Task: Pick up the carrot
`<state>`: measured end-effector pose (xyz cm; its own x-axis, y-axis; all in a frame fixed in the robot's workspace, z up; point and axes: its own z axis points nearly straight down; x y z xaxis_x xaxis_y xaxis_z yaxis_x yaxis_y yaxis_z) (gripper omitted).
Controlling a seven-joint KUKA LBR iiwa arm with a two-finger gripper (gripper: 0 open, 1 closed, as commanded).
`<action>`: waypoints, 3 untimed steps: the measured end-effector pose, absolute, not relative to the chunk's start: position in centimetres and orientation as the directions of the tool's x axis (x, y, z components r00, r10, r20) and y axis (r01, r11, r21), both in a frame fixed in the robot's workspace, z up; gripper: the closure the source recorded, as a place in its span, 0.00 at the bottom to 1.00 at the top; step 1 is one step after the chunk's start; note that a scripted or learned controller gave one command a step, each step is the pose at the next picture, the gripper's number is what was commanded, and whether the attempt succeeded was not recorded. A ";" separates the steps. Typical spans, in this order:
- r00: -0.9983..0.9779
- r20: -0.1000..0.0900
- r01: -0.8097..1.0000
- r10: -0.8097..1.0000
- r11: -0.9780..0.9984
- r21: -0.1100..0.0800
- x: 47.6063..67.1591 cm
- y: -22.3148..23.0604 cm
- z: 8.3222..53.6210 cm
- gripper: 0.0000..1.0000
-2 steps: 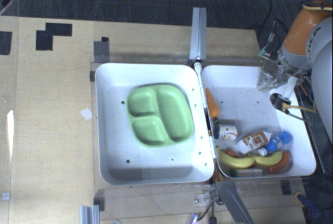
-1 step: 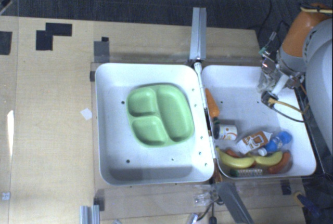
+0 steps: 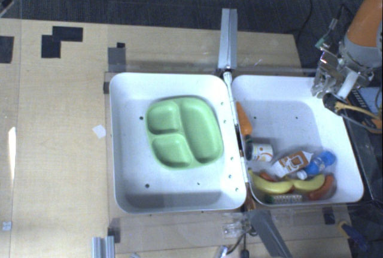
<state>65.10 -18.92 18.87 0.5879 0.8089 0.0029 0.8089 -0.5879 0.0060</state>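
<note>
Gripper (image 3: pixel 328 86) sits over the far right corner of the right bin (image 3: pixel 299 108); how far it is open cannot be told, and nothing shows between its parts. Carrot (image 3: pixel 242 120): slim, orange, tapered, lying along the bin's left wall, near the divider between the bins. Bare white floor lies between carrot and gripper. Just beyond the carrot's near end sits a small can (image 3: pixel 261 151). Along the near wall, crowded together: a smooth yellow banana (image 3: pixel 275 184), a carton (image 3: pixel 292 163), a blue piece (image 3: pixel 324 160). Left bin (image 3: pixel 128 131) holds a green, rounded, three-compartment tray (image 3: pixel 183 131), matte plastic. Surface (image 3: pixel 54 149) is pale wood.
</note>
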 end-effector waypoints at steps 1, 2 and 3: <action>0.878 0.004 0.478 0.478 -0.878 0.002 66.9 -16.1 9.6 1.00; 0.957 0.004 0.290 0.290 -0.957 0.002 63.6 -16.4 20.4 1.00; 0.978 0.005 0.209 0.209 -0.978 0.002 66.3 -17.8 23.0 1.00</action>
